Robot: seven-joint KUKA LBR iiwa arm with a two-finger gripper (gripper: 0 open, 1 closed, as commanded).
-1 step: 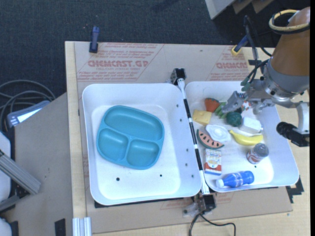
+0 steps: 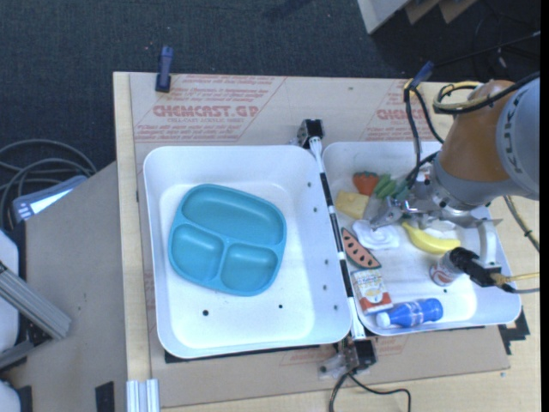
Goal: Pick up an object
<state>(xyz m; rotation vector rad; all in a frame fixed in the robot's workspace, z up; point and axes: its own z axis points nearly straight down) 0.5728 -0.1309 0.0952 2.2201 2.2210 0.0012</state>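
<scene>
Hovering tool point(image 2: 388, 215) over right bin point(image 2: 506, 312), near banana point(image 2: 431, 240).

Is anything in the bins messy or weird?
Nothing looks broken or spilled. The blue bottle lies on its side in the right bin, toys scattered around it. The blue plate sits flat in the left bin.

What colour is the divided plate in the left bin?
Light blue all over, no pattern. The divided plate shows best in the camera view.
</scene>
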